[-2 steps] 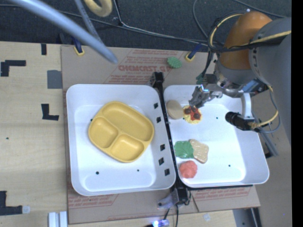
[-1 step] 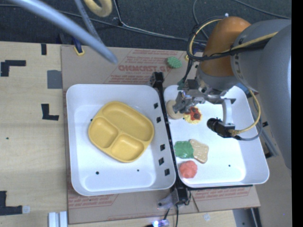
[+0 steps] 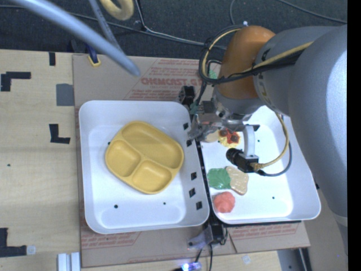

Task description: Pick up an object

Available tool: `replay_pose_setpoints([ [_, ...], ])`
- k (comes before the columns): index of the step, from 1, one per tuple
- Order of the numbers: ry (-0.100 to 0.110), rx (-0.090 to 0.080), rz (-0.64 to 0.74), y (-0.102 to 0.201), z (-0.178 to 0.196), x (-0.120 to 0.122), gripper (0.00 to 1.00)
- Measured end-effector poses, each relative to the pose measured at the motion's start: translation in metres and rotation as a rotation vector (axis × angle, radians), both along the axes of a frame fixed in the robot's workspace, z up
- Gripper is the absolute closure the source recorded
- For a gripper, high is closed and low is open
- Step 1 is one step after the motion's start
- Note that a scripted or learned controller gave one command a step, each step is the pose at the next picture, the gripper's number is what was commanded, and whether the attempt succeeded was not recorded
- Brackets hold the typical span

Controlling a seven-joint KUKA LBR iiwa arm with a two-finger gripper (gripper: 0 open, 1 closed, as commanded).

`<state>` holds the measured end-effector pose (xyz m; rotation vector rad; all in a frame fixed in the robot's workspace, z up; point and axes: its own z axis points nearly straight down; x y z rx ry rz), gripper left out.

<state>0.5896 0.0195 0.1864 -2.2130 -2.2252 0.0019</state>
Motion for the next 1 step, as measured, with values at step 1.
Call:
replay_pose_setpoints([
  [1, -0.003, 0.001, 0.001, 0.0484, 0.0194, -0.0094, 1.0],
])
